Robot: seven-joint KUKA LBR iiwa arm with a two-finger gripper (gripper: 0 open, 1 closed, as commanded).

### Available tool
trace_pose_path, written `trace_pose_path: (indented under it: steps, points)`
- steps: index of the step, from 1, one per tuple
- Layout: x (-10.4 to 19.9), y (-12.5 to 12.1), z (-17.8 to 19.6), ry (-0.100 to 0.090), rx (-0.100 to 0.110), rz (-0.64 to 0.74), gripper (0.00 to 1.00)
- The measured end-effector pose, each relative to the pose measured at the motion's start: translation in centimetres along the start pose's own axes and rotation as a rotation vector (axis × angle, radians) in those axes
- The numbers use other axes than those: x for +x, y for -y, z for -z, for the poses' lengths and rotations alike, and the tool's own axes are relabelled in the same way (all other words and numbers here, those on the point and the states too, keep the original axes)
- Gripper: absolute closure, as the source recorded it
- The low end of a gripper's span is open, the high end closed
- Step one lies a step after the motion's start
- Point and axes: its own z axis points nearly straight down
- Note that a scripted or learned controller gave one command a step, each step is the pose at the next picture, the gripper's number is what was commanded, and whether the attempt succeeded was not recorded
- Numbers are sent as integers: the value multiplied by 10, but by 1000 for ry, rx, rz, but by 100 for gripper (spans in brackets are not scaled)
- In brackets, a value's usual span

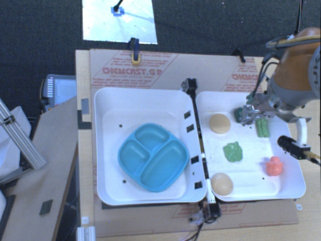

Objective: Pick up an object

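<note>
Over the right bin (288,187) the gripper (246,115) is hovering by a green stick-shaped piece (263,128); its fingers — I cannot tell their state; a blue divided plate (153,157) is lying in the left bin (108,134).

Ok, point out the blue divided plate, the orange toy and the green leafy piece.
blue divided plastic plate (153,157), camera view, its central ridge.
orange toy (274,166), camera view, its body.
green leafy piece (232,151), camera view, its middle.
</note>
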Motion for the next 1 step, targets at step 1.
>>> trace_pose_path:
  steps: [1]
  points:
    - [0,-1,24,-1,4,0,100]
